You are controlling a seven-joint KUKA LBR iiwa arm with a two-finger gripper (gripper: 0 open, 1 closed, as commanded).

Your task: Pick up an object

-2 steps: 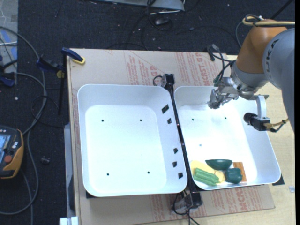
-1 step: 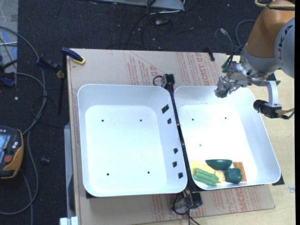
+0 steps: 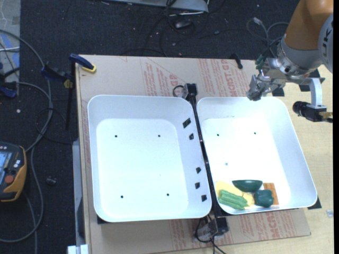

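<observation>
Above the right bin's far rim, the hand, its grip unclear.

Two white bins, one on the left and one on the right; in the right, one dark green bowl; one light green ridged piece; one teal lump; one yellow piece; one orange piece.

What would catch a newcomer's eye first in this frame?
Probably the cluster of small items in the right bin, bunched at its near edge: a dark green bowl, a ridged green piece, a teal lump, over yellow and orange flat bits. Next, the arm's hand hovering over that bin's far rim, well away from them.
</observation>
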